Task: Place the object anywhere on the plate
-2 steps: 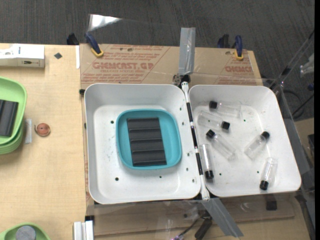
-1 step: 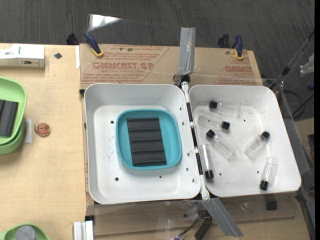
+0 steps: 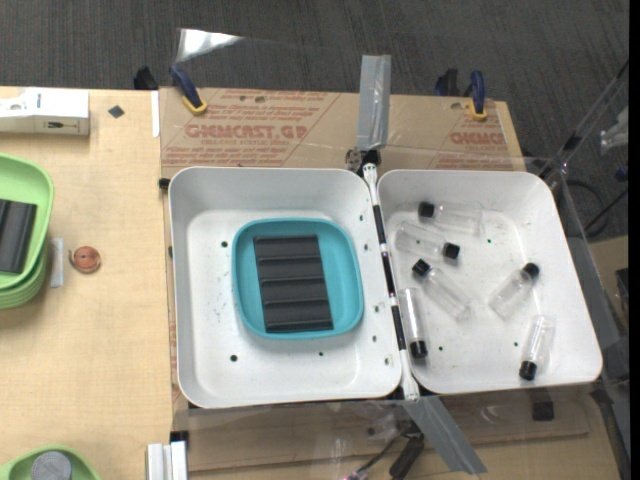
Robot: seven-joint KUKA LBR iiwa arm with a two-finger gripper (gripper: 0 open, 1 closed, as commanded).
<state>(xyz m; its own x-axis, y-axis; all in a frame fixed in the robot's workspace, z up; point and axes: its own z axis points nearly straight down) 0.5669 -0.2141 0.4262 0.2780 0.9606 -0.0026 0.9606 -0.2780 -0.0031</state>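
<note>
A teal square plate (image 3: 246, 268) lies in the middle of the left white bin (image 3: 203, 338). A black ribbed block (image 3: 293, 283) rests flat on the plate. In the right white bin (image 3: 565, 258) lie several clear plastic vials with black caps. One vial (image 3: 413, 323) lies against the bin's left wall, another (image 3: 515, 288) lies tilted to the right of centre, and a third (image 3: 535, 346) sits near the front right corner. More vials (image 3: 437, 215) are scattered toward the back left of that bin.
A green tray (image 3: 28, 268) holding a dark item sits at the far left of the wooden bench. Near it lies a small orange disc (image 3: 86, 259). A white box (image 3: 45, 113) lies at the back left. Cardboard (image 3: 260, 123) held by clamps (image 3: 187, 90) lies behind the bins.
</note>
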